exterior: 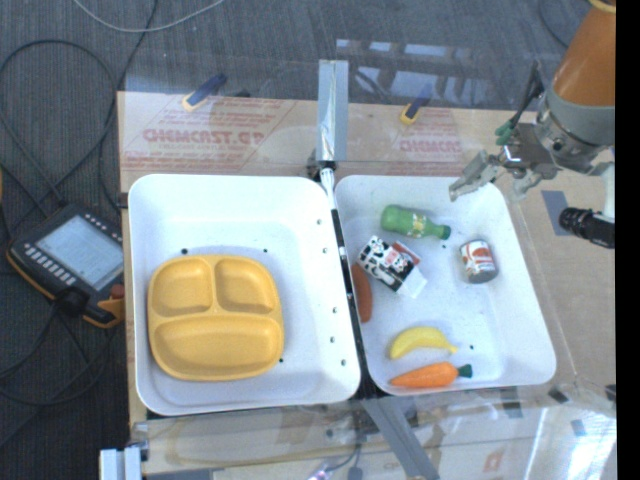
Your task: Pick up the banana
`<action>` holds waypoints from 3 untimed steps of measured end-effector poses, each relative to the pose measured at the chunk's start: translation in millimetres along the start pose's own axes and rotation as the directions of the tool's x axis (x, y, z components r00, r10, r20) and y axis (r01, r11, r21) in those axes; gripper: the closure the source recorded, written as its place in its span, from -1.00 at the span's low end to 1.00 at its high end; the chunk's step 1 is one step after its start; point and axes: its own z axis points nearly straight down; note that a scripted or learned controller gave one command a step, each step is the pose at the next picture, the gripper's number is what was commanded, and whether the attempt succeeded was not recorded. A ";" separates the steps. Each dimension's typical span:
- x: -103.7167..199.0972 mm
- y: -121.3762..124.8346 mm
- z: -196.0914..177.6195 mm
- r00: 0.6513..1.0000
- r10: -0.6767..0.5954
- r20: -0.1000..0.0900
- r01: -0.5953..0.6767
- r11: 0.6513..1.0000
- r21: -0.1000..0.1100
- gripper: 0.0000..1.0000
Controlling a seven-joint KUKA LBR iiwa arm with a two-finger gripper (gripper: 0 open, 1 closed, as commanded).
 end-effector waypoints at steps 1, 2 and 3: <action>-18.0 -50.7 133.8 0.950 -0.312 -0.001 0.312 0.950 -0.001 -1.00; 22.1 -125.0 160.1 0.878 -0.479 -0.001 0.479 0.878 -0.002 -1.00; 54.1 -118.0 192.8 0.948 -0.319 0.006 0.319 0.947 -0.021 -1.00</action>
